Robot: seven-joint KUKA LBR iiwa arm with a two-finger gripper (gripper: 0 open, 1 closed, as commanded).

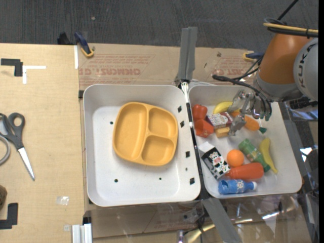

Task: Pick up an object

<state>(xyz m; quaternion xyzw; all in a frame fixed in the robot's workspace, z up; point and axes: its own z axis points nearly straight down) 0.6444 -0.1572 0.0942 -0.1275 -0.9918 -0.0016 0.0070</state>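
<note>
- Gripper (242, 116) is low in the right bin (289, 151), near its back edge, over the pile of toy food. Can't tell whether the jaws are open or closed; metal parts blur into the clutter, and nothing is visibly held between them.
- Nearest candidates: small red-and-white packet (218, 119), yellow banana (223, 107) just behind it, orange carrot (251, 124) right beside the jaws.
- Judgement: these three sit touching or nearly so, so a straight descent risks pinching two or pushing one aside. Better to centre on a single item and close across its narrow side.
- Easier targets toward the front edge: orange ball (235, 158), blue bottle (237, 187) along the front wall.
- Room: right bin crowded, walls close to the pile at the back and left. Left bin (96, 151) carries only a yellow divided plate (146, 134), with plenty of bare floor around it.
- Lift straight up to clear the rim.
</note>
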